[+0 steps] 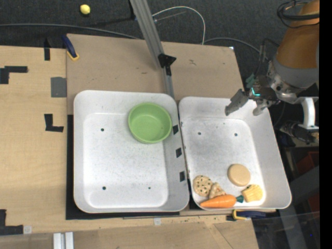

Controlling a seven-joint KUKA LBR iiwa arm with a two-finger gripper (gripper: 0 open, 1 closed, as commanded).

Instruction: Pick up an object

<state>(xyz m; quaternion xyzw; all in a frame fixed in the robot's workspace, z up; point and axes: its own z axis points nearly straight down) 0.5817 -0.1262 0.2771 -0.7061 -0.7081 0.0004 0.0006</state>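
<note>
Now tool (247,105) open above right bin's far edge, well apart from carrot (220,202).

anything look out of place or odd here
One thing: a small yellow ball lies on the dark floor beyond the bench, far from both bins. Otherwise, the round green bowl sits upright in the left white bin.

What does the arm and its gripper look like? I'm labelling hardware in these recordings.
The arm is bulky and rounded, with a grey body and an orange band above the wrist. Black cables loop over its top. The gripper is a two-finger unit: slim grey fingers stick out from a darker wrist block, where a small teal light or marking shows.
</note>
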